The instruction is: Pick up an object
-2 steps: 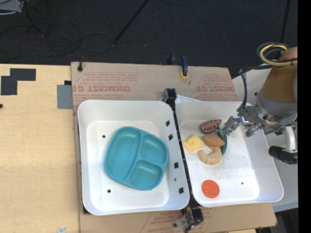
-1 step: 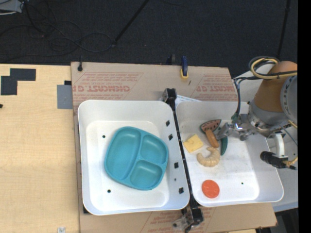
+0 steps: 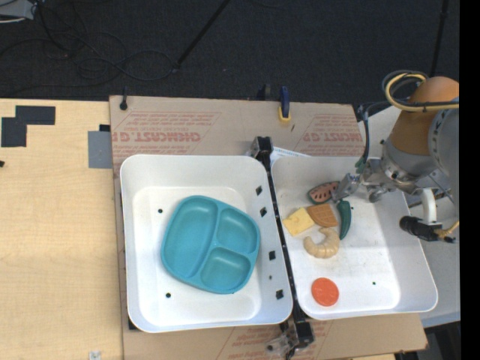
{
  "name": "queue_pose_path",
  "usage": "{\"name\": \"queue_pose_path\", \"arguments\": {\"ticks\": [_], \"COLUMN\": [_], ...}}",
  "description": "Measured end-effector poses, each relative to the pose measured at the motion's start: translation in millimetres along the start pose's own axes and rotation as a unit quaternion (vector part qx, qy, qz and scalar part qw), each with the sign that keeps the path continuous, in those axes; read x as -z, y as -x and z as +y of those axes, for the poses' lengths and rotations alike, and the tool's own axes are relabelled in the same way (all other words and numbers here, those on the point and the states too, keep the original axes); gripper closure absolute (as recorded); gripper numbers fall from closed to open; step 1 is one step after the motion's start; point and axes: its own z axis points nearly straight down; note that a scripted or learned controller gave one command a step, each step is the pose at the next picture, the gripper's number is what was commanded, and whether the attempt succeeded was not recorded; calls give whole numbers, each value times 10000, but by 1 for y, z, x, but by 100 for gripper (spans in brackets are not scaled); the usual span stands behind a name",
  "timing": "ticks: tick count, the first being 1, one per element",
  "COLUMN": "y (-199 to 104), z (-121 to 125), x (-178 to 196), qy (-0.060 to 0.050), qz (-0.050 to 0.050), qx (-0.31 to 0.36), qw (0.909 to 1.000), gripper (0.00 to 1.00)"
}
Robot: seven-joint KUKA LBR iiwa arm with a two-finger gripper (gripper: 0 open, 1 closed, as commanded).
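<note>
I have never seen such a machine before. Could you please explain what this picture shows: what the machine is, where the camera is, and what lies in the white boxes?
The camera sits above a bench and looks down at a slant. On the bench are two shallow white bins. The left bin holds a blue divided plate. The right bin holds small toy foods: a yellow block, a brown cracker, a green pepper, a pale croissant, an orange disc and a brown ridged piece. The grey and orange machine at the right is a robot arm. Its gripper, a two-finger hand, sits low by the ridged piece and the pepper. I cannot see anything between its fingers.
</note>
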Motion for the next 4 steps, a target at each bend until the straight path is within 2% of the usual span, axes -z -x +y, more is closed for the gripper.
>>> {"name": "queue_pose_path", "arguments": {"ticks": [1,2,3,4], "y": [1,-16,-1,-21], "z": [-1,-104,-170,-118], "x": [10,-4,-2,233], "qy": [-13,-34,-6,77], "qz": [2,15,2,-26], "qx": [-3,-5,-7,24], "qw": [10000,10000,10000,10000], "gripper": [100,100,100,100]}}
